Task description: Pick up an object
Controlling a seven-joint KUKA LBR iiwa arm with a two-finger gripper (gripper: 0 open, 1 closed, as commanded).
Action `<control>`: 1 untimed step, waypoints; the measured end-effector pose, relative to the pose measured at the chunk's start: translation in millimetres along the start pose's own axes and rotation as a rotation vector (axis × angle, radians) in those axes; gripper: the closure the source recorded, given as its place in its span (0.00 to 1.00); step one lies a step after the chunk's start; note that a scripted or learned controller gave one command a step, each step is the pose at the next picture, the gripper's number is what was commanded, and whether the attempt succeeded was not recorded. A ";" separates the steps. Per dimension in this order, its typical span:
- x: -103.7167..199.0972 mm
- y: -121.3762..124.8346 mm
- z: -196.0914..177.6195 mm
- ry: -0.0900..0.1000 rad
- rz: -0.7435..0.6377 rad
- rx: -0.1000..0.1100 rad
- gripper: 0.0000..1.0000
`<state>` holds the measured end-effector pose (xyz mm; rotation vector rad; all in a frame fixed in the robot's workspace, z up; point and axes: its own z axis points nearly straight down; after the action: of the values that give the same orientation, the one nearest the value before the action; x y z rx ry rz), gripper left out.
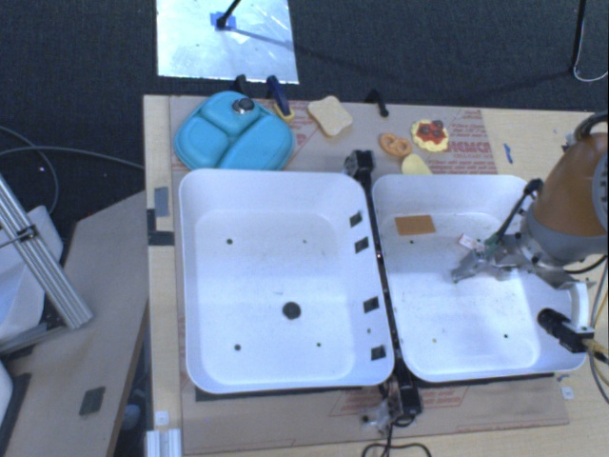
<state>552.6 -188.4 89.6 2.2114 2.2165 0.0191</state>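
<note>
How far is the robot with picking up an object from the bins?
Done: the arm has reached into the right bin, and its pincer is low over the bin floor. In hand: nothing visible; I cannot tell whether the pincer is open or shut. Left: the grasp and the lift. The brown flat piece lies apart from the pincer in the right bin, and a small dark round object lies in the left bin.

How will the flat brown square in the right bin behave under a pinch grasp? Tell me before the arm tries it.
The brown square lies flush on the right bin floor, so fingers would probably slide over it rather than get under. It looks thin and light, likely to skid if pushed. It won't roll. The gripper sits apart from it.
</note>
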 end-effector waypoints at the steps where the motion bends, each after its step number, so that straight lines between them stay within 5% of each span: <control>1: -19.0 60.3 -60.2 -0.006 -0.004 0.003 0.00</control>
<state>612.0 -207.3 150.7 2.2057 2.2187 0.0088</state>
